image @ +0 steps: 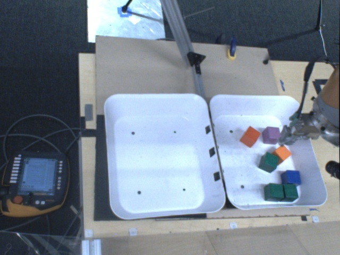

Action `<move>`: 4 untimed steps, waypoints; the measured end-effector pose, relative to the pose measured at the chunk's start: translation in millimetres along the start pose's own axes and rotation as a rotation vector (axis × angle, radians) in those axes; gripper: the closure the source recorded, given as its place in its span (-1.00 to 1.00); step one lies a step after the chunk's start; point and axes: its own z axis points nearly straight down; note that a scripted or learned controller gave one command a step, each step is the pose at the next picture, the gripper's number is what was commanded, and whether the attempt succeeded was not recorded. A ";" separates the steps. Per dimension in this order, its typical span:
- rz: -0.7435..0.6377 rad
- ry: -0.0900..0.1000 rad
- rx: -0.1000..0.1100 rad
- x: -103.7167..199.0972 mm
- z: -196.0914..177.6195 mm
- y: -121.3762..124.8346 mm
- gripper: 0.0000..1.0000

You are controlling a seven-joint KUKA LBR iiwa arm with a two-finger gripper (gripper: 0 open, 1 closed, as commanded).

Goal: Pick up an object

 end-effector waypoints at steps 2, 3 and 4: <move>-0.005 0.002 0.003 40.5 -43.1 41.1 1.00; -0.005 0.003 0.004 85.0 -30.6 68.4 1.00; -0.006 0.004 0.004 139.7 -31.6 80.2 1.00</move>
